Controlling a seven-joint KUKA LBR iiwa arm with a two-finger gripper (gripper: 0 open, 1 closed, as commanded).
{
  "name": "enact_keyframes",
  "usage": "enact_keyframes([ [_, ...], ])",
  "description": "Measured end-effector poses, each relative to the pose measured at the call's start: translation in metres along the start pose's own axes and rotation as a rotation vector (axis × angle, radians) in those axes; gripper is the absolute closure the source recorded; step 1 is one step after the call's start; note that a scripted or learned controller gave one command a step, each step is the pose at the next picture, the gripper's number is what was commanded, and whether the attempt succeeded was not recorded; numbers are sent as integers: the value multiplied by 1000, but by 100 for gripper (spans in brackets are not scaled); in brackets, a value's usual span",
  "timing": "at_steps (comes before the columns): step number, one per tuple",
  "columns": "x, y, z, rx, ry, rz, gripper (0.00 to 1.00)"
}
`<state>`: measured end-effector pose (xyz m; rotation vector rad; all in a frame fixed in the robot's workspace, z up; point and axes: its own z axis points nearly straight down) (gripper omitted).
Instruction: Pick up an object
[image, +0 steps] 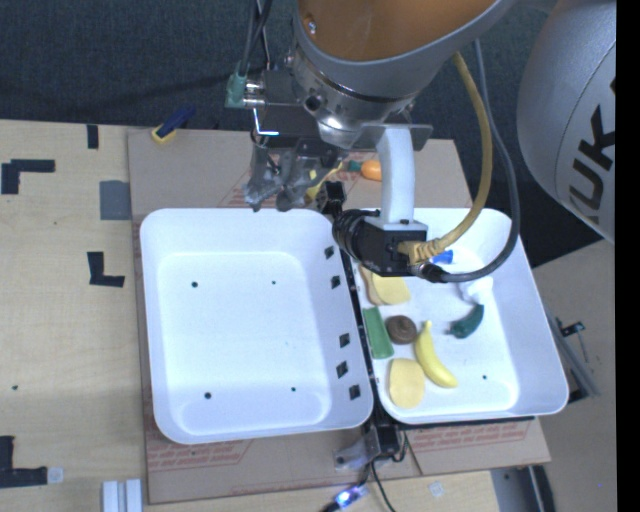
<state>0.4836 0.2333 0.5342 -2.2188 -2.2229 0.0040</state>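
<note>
1. Far left is bare tan wooden bench (60, 330), then the left shallow white plastic bin (160, 400).
2. The dark grey end effector (283, 188) hangs over the far rim of that bin, well apart from anything worth grabbing. It's dark and cluttered up there, so I honestly can't tell if it's apart or together.
3. I'd call this the approach step, with no grab started. The next move needs a swing right and toward the near side, then a drop onto one item.
4. The candidates lie in the right shallow white plastic bin (520, 390), mostly down its left side. There's a flat green rectangular block (377, 332) against the wall, a small brown round disc (402, 328) just beside it and a pale yellow rounded lump (405, 382) nearer.
5. My pick is the curved yellow plastic banana (433, 358). It's smooth, slim and lying flat, though it's right up against the lump.
6. Further right a dark teal curved piece (466, 322) lies alone.
</note>
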Motion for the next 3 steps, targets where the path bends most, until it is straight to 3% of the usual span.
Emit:
enact_keyframes([
  [1, -1, -2, 195, 17, -8, 1, 100],
  [2, 0, 27, 36, -18, 8, -1, 100],
  [3, 0, 4, -3, -6, 3, -1, 100],
])
